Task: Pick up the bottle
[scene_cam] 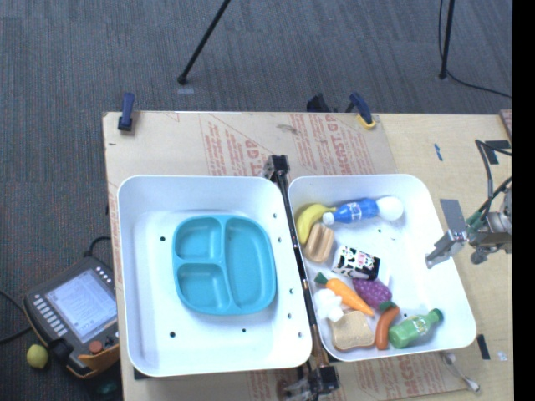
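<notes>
Two bottles lie in the right bin (422, 192). A blue bottle (357, 212) with a white cap lies on its side near the far wall, between a banana (307, 219) and a white ball (389, 209). At the near right corner lies a green bottle (415, 327), beside a sausage (384, 328). My gripper (445, 234) hangs over the bin's right rim, pointing left, open with nothing between its fingers. It is well to the right of the blue bottle and above the green one in the view.
The right bin also holds a hot dog bun (319, 242), a milk carton (359, 262), a carrot (349, 295), purple grapes (374, 291) and a bread slice (352, 331). A teal divided plate (224, 264) sits in the left bin (138, 224). Clamps grip the bench's far edge.
</notes>
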`<state>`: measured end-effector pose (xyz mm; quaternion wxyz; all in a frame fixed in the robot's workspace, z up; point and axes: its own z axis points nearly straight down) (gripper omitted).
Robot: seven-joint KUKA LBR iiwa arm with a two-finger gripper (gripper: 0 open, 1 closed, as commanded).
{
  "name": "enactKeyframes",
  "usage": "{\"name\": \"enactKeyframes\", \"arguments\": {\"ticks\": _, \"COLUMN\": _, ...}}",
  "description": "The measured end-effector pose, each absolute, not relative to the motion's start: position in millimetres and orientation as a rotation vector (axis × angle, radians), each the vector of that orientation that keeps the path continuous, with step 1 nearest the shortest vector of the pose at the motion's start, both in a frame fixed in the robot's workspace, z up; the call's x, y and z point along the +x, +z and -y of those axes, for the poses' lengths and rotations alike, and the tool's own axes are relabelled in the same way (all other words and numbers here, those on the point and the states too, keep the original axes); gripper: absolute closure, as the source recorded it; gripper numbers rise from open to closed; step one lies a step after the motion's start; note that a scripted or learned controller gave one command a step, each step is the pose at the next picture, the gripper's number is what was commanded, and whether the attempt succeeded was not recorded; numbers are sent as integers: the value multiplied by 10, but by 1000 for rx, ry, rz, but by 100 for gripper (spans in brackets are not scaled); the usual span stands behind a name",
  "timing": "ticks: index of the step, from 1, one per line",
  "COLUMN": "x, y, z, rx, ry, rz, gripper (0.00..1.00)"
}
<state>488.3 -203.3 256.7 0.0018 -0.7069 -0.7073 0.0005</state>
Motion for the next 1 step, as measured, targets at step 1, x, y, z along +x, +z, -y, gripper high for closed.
{"name": "enactKeyframes", "arguments": {"ticks": 1, "x": 4887, "y": 2662, "z": 2030, "rx": -2215, "ry": 2, "rz": 2220, "gripper": 100}}
